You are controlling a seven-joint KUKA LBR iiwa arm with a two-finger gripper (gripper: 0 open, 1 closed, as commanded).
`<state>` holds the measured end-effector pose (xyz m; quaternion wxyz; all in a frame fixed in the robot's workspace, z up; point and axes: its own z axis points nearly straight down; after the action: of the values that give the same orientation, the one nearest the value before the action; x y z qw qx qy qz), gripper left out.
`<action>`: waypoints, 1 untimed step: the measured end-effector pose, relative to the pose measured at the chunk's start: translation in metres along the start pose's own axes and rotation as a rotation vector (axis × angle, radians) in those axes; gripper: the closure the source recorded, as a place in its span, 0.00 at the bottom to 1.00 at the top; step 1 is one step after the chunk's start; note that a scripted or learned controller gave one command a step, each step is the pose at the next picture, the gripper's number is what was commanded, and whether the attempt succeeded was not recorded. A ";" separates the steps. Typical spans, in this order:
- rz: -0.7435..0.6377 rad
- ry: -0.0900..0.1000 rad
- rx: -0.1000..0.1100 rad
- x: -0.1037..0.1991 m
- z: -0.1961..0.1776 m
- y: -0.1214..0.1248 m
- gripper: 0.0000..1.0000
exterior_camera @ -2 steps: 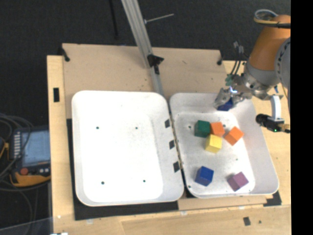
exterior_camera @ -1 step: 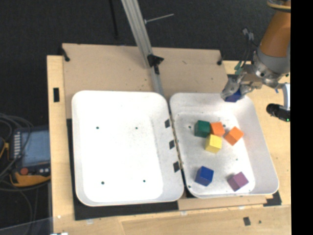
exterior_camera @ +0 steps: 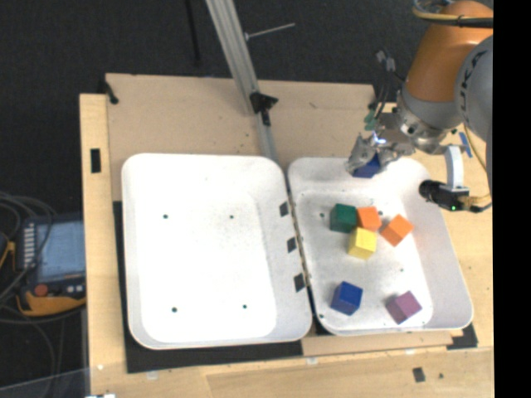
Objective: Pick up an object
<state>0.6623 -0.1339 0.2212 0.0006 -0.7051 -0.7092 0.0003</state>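
Worktop: a light wooden worktop point(exterior_camera: 91, 222) with a brown board on it, bearing two shallow white bins side by side.
Arm: the grey arm with an orange band point(exterior_camera: 444, 48) reaches in from the right. It bends down over the far edge of the right bin, with the wrist tilted toward the left.
Left bin: a shallow white plastic bin point(exterior_camera: 203, 247) with a few small dark spots on its floor.
Right bin: a shallow white plastic bin point(exterior_camera: 440, 280) that holds the loose blocks.
Gripper: the metal two-finger gripper point(exterior_camera: 365, 162) is at the far left corner of the right bin. The fingers are closed narrowly on a small dark blue block point(exterior_camera: 367, 168), which sits between their tips.
Cluster: a green cube point(exterior_camera: 343, 217), an orange cube point(exterior_camera: 368, 218) and a yellow cube point(exterior_camera: 362, 243) touch each other near the bin's middle. A second orange cube point(exterior_camera: 396, 230) lies just beside them on the right.
Near side: a blue cube point(exterior_camera: 347, 298) and a purple cube point(exterior_camera: 404, 306) lie apart from each other.
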 end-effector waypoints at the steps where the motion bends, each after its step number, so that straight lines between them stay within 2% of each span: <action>1: -0.001 0.001 0.000 0.060 0.002 -0.008 1.00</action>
<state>0.6541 -0.0735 0.2189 0.0010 -0.7046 -0.7096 0.0001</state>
